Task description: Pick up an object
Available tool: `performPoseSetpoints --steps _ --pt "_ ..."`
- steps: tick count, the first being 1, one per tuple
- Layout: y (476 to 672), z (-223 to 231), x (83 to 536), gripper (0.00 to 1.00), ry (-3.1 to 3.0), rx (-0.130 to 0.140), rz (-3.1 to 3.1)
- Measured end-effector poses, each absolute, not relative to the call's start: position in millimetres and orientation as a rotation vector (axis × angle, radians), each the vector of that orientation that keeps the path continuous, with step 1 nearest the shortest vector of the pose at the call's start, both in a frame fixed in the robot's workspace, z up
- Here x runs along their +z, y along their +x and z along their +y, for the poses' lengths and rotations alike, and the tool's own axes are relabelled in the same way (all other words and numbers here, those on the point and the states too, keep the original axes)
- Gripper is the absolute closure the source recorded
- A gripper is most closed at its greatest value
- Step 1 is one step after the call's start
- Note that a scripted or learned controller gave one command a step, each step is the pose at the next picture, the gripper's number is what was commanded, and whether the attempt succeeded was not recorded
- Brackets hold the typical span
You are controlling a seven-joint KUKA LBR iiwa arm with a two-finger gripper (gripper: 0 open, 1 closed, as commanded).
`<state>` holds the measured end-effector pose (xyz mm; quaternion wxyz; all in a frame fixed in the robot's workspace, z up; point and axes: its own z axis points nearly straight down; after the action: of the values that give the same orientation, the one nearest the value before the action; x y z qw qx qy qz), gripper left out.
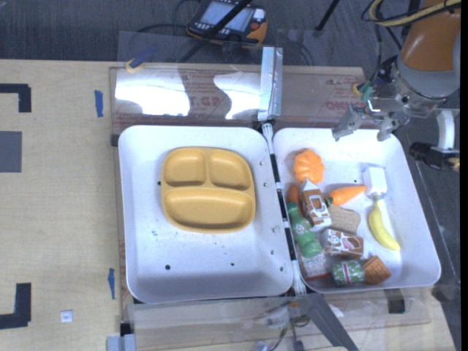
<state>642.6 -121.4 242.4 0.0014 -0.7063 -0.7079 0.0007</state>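
The gripper (365,126) hovers over the far edge of the right bin (420,218), its fingers spread wide and holding nothing. The toy food lies nearer and left of them; the orange pumpkin (308,164) is closest, with the carrot (346,194) just beyond, its long axis running left to right.

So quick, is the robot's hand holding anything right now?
Gripper: open, fingers spread, holding nothing, above the right bin's far edge.
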Motion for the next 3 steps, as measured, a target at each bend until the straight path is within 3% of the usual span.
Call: performPoseSetpoints --steps 1,2,3 --pt "588.7 -145.3 130.2 0.0 -2.292 0.0 -2.148" --pt "569.2 -167.0 99.1 0.0 -2.18 -0.037 -2.279" --pt "561.7 -172.2 97.7 1.0 -2.182 -0.007 -2.265"
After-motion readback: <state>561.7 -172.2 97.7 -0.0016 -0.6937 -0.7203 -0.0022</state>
